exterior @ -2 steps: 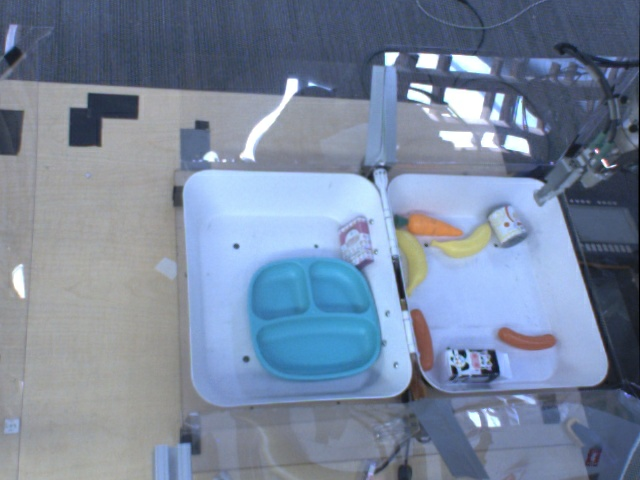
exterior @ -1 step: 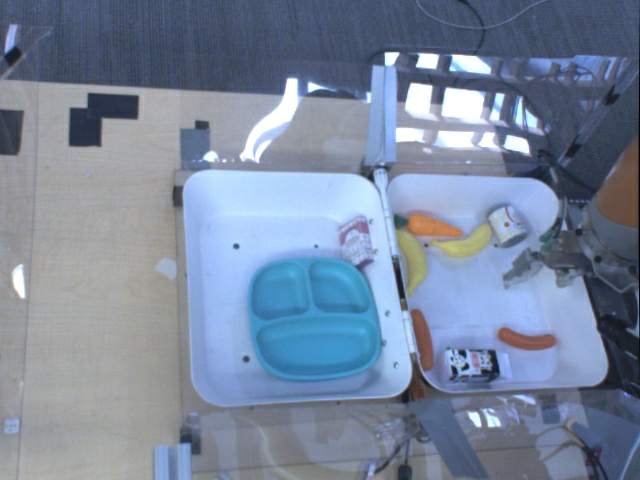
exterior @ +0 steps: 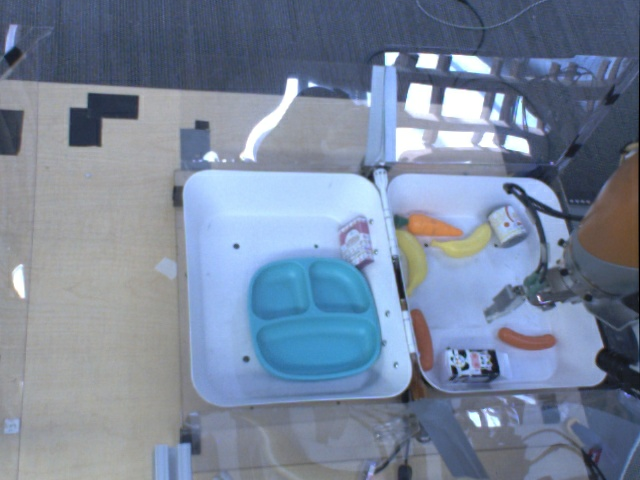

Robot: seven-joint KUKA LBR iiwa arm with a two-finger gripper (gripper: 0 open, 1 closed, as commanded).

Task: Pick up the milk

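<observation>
Milk (exterior: 471, 364) on its side, long axis left-right

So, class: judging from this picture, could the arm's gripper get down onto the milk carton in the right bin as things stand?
Probably yes. The milk carton lies flat near the right bin's front wall with nothing on top of it. The gripper hovers just above it in the view. The sausage lies close by and the wall may crowd one finger.

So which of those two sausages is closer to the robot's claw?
The sausage just below the gripper, lying crosswise. The other sausage lies lengthwise at the bin's left wall.
</observation>
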